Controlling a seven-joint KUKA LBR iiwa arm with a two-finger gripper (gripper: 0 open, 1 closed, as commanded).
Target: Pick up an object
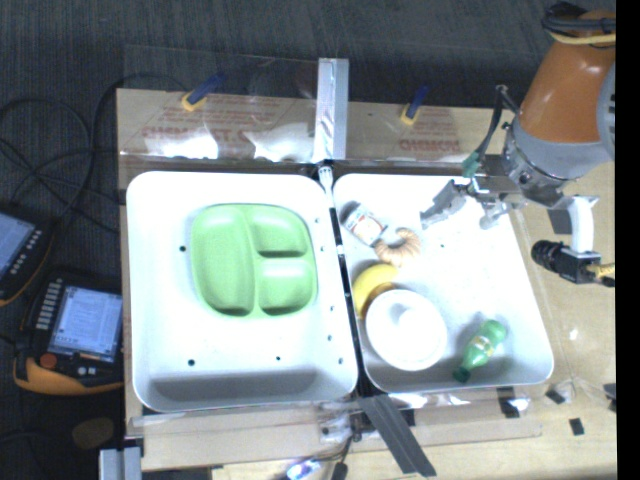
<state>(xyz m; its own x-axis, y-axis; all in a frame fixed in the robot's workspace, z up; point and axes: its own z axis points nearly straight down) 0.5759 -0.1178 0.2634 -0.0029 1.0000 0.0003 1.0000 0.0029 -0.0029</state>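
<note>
The approach is judged underway: the gripper (466,204), fingers spread and nothing held, is poised over the right bin (520,268), so a descent onto the pretzel (400,246) is needed.

Fixed overhead, looking down at a slant on left bin (150,268) and right bin (520,298) at moderate range, arm (570,98) entering from right.

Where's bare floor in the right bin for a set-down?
Right bin: free along the right wall between tool and bottle. Crowded at the left: jar, pretzel, yellow piece, bowl bunch along the divider.
</note>
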